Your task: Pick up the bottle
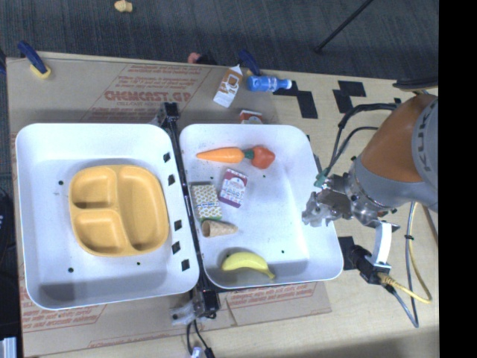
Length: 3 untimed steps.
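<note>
**Camera view: bottle lay outside the bins, far from the gripper**

Nearest the camera, a banana lay at the front of the right bin, with an ice-cream cone and a cracker behind it. The gripper hung at that bin's right rim; whether it was open or closed could not be told. Nothing was seen in its grasp. The left bin held a yellow divided plate. Farther back sat a small carton and a carrot. The bottle, blue, lay on its side on the bench beyond the right bin, well apart from the gripper.
</note>
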{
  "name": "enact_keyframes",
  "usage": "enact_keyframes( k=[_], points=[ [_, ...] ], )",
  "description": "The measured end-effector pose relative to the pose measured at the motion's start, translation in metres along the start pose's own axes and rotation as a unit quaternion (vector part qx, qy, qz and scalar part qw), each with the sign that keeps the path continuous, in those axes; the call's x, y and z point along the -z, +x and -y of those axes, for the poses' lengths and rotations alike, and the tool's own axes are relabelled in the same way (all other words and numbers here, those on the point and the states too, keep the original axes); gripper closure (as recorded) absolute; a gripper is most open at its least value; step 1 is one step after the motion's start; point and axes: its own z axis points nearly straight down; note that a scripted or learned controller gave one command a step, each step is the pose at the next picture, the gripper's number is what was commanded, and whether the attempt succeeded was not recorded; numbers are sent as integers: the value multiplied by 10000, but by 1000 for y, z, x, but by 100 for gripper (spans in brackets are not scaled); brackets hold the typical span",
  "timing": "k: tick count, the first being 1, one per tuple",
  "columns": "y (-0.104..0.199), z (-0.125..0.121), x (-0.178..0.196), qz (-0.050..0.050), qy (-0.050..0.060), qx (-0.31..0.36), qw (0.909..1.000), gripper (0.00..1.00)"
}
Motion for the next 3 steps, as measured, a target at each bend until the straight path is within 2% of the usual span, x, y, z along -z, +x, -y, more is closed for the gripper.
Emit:
enact_keyframes(
  k=[1, 2, 3],
  points=[
    [3, 2, -16, -13, 27, -847, 9964, 100],
    [21, 7, -6, -16, 20, 554, 9985, 100],
    [8, 3, -8, -5, 7, 330, 9995, 100]
  ],
)
